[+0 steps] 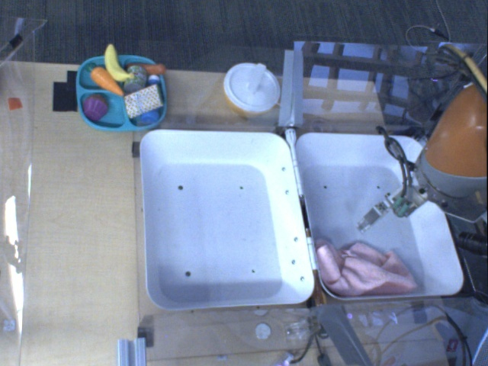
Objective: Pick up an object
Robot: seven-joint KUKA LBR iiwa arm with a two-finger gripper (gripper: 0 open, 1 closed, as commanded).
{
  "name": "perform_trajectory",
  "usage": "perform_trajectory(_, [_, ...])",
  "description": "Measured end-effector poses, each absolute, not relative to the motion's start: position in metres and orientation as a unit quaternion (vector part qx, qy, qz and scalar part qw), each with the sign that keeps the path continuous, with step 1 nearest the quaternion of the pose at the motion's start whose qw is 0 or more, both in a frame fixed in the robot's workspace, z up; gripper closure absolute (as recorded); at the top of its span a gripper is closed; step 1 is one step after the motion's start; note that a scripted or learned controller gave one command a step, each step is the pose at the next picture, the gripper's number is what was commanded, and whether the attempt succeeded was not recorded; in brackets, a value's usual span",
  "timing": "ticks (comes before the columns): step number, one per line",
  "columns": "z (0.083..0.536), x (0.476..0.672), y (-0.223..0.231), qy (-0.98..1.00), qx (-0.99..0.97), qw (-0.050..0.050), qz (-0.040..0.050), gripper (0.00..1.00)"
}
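1 thing is within my reach: a crumpled pink cloth (364,269) lying in the right bin (335,166), bunched against its near wall. My tool (371,217) hangs above the bin floor, and I cannot tell whether it is apart or together at this size; nothing sits in it. The cloth lies at about 6 o'clock from my tool, near but apart. I judge the best approach is to shift toward 6 o'clock, descend onto the tallest fold, and pinch a ridge rather than the flat edge.
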State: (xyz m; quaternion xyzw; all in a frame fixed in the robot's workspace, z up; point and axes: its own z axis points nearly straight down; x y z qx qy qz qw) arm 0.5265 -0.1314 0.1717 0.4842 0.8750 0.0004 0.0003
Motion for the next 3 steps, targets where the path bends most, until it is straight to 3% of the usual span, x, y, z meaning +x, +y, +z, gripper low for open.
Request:
perform_trajectory(1, [0.123, 0.491, -0.118, 0.884, 0.467, -0.002, 0.0000, 0.00])
perform_trajectory(2, [0.092, 0.504, -0.125, 0.771, 0.637, 0.002, 0.0019, 0.00])
perform_trajectory(3, [0.088, 0.606, -0.140, 0.741, 0.671, 0.007, 0.0037, 0.00])
